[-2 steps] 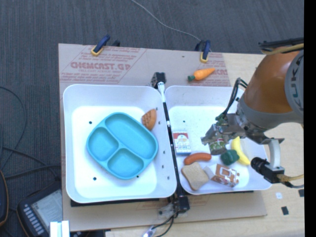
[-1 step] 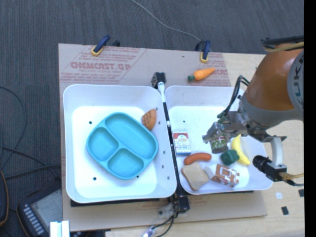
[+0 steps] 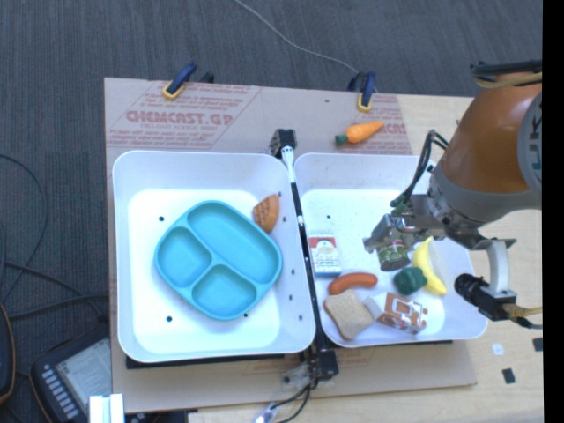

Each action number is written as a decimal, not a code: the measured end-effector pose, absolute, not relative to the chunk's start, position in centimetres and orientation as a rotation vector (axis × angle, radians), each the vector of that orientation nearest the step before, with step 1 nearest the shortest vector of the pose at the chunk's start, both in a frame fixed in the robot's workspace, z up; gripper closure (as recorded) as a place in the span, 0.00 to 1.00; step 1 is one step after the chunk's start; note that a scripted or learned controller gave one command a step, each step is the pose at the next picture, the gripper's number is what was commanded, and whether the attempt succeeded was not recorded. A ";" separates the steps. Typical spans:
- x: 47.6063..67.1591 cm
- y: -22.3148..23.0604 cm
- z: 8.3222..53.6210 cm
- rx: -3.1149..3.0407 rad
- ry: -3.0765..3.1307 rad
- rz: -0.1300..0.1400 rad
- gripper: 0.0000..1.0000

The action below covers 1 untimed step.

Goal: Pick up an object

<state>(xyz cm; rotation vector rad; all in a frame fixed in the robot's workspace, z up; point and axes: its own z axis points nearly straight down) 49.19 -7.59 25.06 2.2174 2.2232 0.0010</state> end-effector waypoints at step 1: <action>49.3 -7.6 26.0 2.216 2.224 0.001 1.00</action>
